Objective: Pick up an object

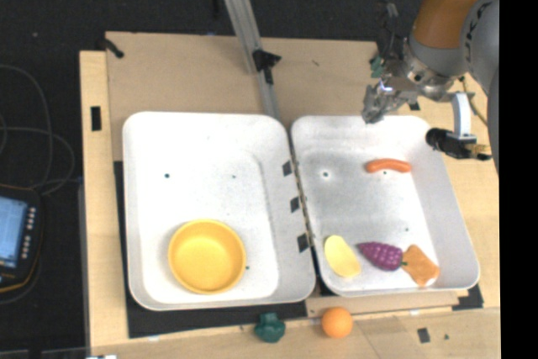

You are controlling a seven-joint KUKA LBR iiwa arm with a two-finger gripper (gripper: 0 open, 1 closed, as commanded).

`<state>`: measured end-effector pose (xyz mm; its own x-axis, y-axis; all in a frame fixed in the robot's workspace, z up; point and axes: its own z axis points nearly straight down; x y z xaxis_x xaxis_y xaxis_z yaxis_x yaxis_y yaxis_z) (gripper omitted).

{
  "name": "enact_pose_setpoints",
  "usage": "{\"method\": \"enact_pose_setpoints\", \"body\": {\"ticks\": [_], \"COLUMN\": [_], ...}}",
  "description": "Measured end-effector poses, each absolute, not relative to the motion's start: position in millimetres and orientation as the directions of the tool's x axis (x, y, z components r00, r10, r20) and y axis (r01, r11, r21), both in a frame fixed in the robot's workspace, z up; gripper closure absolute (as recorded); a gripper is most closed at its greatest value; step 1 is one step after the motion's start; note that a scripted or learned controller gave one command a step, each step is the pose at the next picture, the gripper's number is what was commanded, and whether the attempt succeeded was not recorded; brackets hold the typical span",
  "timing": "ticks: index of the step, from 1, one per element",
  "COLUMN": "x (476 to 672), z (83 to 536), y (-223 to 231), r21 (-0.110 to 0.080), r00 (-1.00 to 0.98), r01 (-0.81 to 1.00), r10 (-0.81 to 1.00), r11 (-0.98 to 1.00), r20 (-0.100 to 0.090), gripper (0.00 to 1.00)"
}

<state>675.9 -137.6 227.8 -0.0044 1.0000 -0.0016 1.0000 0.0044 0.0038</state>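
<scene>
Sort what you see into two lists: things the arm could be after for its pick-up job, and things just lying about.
Part of the job:
gripper, over the right bin's far edge
right bin
orange sausage
yellow piece
purple grapes
orange piece
yellow bowl, in the left bin

Lying about:
orange ball, on the bench
green object
metal pole

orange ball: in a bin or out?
Out. The orange ball lies on the bench board in front of the right bin, past its near rim, beside a small green thing.
</scene>
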Motion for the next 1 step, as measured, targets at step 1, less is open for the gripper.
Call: {"method": "enact_pose_setpoints", "body": {"ticks": [1], "x": [676.8], "z": [260.3], "y": [-138.7], "r21": [0.005], "r00": [-0.005], "r01": [1.000], "r10": [1.000], "r11": [0.005], "r20": [-0.001], "gripper": [1.00]}}
